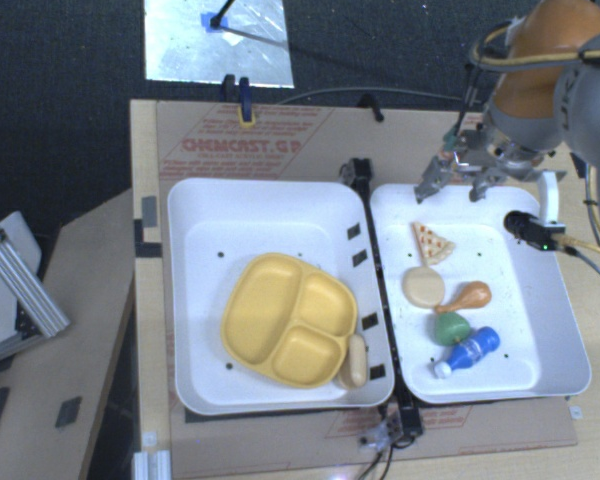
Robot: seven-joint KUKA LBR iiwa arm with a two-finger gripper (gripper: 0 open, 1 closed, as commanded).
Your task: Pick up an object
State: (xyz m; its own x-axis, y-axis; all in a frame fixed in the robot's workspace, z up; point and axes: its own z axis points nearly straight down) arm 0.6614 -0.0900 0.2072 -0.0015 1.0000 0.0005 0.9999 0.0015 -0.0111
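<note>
The gripper (452, 182) hung over the far rim of the right bin (560, 318), its two fingers spread apart with nothing between them. The grey arm (580, 78) with its orange band came in from the right above it.

Below the gripper, inside the right bin, lay a toy pizza slice (432, 242), well apart from the fingers. Nearer the camera sat a pale round biscuit-like piece (422, 287), touching a toy chicken drumstick (466, 295) at its right. Just in front of those were a green rounded toy (451, 328) and a small blue bottle (470, 351) with a white cap, lying on its side against the green one.

The left bin (210, 218) held a yellow divided tray (288, 319), and a small tan bread-like piece (355, 359) rested against the tray's near right corner.
</note>
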